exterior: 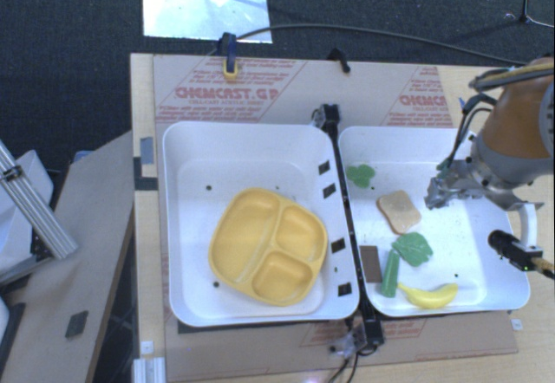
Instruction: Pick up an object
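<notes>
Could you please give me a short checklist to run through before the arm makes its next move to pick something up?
1. Things to pick lie in the right bin: ok; a slice of bread, a banana and a green leaf are there.
2. Gripper is over the right bin: ok, just right of the bread.
3. Nothing held already: cannot tell.
4. Bread lies apart from its neighbours: ok.
5. Banana has room around it: not ok; it lies against the bin's near wall, close to a green stick.
6. Yellow tray is out of the way: ok, in the left bin.
</notes>
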{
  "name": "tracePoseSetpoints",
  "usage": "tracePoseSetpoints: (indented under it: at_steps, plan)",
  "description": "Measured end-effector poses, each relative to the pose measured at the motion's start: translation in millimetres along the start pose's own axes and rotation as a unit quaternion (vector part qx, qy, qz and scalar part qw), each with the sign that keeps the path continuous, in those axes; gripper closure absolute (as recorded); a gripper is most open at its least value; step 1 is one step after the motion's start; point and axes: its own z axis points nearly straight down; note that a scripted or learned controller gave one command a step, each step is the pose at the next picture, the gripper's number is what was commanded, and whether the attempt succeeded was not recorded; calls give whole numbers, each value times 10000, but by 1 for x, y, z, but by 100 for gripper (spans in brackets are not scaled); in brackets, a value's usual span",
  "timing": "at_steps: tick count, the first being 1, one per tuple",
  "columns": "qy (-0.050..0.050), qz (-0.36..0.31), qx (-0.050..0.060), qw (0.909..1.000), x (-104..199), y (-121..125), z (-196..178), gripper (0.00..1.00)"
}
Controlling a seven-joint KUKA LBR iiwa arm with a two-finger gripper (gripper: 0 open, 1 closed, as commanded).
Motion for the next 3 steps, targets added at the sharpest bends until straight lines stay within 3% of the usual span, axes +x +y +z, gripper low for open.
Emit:
tracePoseSetpoints:
  at_steps: [2, 3]
  plan:
    - [1, -12, 1, 10000, 8, 7, -90, 100]
    - [13, -35, 2, 10000, 60, 31, -95, 100]
